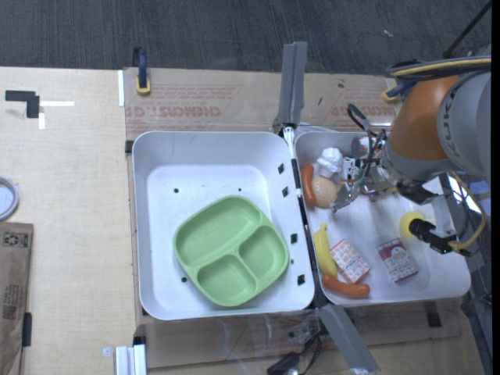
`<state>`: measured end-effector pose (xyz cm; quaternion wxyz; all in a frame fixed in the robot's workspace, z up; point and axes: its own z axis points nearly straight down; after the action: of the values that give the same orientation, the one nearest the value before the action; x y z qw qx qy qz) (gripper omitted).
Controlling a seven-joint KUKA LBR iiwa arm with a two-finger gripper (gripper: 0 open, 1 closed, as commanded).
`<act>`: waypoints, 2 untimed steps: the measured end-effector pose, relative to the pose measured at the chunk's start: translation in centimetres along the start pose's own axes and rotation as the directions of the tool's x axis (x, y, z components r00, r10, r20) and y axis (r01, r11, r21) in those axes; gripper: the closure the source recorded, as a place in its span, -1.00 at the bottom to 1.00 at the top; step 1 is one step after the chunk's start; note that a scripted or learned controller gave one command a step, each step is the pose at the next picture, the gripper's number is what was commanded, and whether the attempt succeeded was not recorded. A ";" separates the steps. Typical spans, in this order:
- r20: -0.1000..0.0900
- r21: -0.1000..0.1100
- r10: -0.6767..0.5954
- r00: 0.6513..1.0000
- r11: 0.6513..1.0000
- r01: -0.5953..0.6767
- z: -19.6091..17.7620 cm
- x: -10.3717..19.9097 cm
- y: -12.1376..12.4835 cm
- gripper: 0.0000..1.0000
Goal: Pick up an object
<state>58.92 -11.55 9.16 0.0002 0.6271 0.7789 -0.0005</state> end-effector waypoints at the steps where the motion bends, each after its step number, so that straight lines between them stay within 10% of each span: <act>1: -0.015 0.040 -0.081 0.997 0.996 0.081 0.5 -0.9 5.9 -1.00; 2: 0.001 0.000 -0.131 0.991 0.991 0.131 -5.0 -6.4 -3.7 -1.00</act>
<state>56.70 -18.58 14.19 0.0006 0.5745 0.8185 -0.0006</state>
